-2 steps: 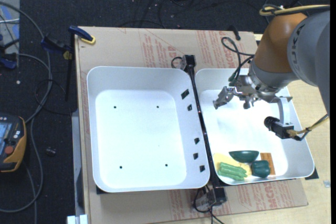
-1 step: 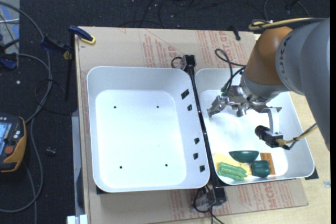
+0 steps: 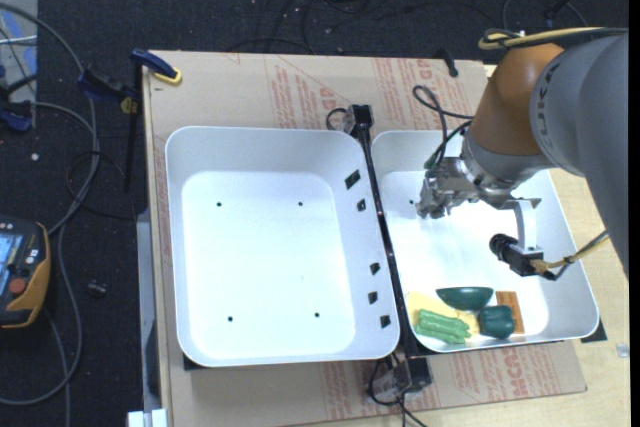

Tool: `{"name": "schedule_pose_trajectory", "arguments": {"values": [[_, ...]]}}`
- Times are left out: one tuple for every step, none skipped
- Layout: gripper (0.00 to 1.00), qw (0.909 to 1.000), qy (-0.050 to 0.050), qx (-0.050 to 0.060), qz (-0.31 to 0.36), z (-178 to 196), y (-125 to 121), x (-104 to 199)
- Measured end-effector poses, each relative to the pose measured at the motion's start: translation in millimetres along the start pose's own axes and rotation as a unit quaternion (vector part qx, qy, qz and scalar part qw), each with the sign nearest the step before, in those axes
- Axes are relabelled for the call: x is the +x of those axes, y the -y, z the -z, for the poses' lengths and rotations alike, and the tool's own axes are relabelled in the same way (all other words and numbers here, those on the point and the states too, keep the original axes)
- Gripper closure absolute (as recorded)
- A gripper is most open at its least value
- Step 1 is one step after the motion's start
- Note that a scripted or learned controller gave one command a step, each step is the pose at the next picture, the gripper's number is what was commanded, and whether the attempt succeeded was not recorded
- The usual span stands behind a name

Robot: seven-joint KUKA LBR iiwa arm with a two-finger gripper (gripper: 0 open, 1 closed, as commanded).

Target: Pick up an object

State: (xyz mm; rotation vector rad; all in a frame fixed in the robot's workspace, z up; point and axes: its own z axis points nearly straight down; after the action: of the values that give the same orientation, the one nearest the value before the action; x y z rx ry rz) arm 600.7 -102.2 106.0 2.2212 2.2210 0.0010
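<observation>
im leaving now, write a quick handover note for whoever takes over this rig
End effector: over the upper part of the right bin, nothing seen held; finger state unclear.
Objects: clustered at the near edge of the right bin: a dark green bowl-like piece, a light green ridged item, a teal item, an orange-brown piece and a yellow piece.
Left bin: sits beside it.
Done: no pick yet.
Left: move toward the cluster, grasp one, lift.

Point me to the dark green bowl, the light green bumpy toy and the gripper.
dark green bowl (image 3: 466,296), camera view, on its rim's middle
light green bumpy toy (image 3: 441,326), camera view, on its body's middle
gripper (image 3: 434,202), camera view, at its finger end
</observation>
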Motion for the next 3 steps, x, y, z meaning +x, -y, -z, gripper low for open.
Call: {"name": "schedule_pose_trajectory", "arguments": {"values": [[1.0,1.0,0.0,-0.002,0.0,54,-4,-10],[1.0,1.0,0.0,-0.002,0.0,114,3,-9],[1.0,1.0,0.0,0.001,0.0,94,3,-9]]}}
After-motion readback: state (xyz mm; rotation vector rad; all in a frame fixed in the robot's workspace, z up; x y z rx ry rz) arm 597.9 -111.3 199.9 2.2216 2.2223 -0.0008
